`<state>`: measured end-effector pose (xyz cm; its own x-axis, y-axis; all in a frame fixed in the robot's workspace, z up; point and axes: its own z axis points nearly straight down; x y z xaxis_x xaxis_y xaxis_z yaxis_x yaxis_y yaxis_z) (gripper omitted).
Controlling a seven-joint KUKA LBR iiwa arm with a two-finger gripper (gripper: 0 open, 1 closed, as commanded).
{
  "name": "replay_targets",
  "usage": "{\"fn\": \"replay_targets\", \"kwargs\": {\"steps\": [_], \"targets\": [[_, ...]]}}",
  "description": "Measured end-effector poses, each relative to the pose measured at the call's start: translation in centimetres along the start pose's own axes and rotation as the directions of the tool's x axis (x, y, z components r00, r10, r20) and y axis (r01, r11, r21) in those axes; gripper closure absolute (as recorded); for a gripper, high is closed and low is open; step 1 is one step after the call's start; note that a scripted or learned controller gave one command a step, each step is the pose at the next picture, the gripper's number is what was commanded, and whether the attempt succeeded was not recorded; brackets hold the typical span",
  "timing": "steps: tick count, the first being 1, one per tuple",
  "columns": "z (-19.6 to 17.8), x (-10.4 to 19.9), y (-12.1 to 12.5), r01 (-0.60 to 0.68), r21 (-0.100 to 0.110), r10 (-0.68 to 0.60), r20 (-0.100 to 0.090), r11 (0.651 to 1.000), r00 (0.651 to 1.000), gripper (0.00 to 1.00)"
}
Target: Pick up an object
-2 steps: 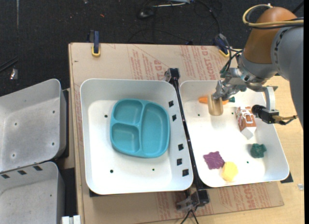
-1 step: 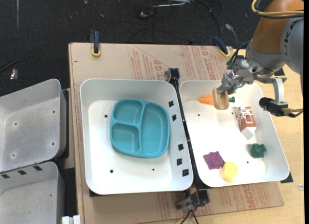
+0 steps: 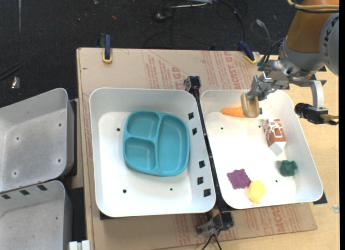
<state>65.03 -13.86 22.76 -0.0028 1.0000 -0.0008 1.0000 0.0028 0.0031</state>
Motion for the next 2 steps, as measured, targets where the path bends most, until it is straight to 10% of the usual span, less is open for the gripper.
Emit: {"fn": "replay_targets", "kwargs": {"steps": [2], "targets": [[-0.4, 10.6, -4.2, 0.002, 0.006, -0.002, -0.001, 1.0, 1.0, 1.0]]}}
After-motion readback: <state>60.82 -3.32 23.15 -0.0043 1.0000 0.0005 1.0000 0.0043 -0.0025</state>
